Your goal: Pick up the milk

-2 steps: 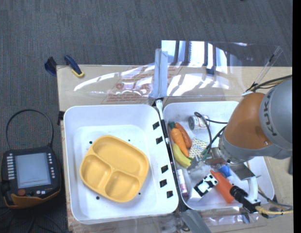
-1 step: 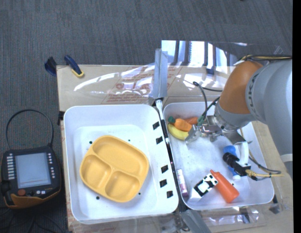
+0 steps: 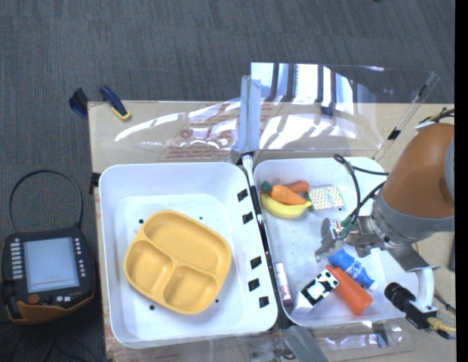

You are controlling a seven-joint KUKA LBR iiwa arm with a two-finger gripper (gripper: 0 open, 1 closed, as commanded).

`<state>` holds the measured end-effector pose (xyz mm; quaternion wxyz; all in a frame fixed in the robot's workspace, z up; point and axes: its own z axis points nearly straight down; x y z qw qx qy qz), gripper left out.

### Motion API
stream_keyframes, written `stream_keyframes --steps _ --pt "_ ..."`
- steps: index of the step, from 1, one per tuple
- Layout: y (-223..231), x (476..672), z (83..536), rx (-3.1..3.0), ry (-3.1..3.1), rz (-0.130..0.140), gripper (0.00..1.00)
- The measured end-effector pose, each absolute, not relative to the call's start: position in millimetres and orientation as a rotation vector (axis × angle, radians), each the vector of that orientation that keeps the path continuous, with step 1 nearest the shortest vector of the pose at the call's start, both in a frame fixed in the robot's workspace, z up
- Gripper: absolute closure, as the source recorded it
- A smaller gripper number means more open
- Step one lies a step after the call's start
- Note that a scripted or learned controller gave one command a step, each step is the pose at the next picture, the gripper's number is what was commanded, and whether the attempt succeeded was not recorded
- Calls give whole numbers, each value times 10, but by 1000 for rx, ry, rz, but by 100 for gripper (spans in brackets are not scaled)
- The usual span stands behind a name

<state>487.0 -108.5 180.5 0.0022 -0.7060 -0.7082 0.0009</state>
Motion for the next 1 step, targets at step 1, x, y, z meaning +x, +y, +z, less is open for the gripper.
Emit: stream_keyframes --steps 1 --pt "-1227 4757 948 -2202 -2236 1 0"
